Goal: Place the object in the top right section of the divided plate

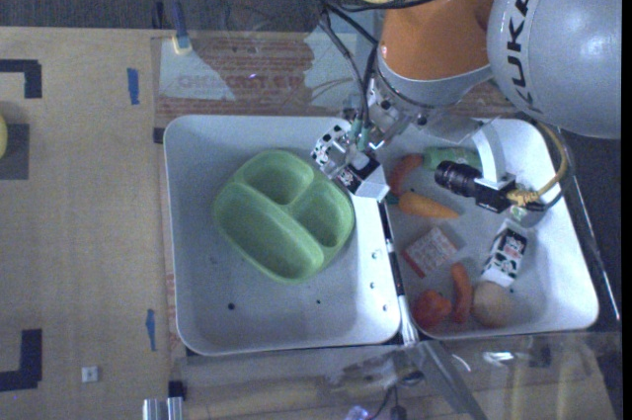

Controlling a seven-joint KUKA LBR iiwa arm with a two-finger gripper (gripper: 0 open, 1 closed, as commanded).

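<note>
Cow-patterned carton (330, 149) sits pinched in the end effector (346, 159), beside the green divided plate (284, 213).

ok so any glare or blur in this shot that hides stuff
In the camera view, glare washes the clear sheet above the bins; the arm looms large and soft, casting shadow on the right bin; the green plate stays evenly lit and readable.

Light: cool, diffuse, from above; moderately bright.
Glare: soft sheen on the glossy orange arm band (434, 8) and grey rounded arm housing (563, 33); pale reflection on the clear sheet (247, 72) at the far side.
Shadows: faint, soft-edged, beneath the green divided plastic plate (284, 213).
Sharpness: mildly soft throughout; small items in the right shallow white bin (583, 299) lack fine detail.
</note>
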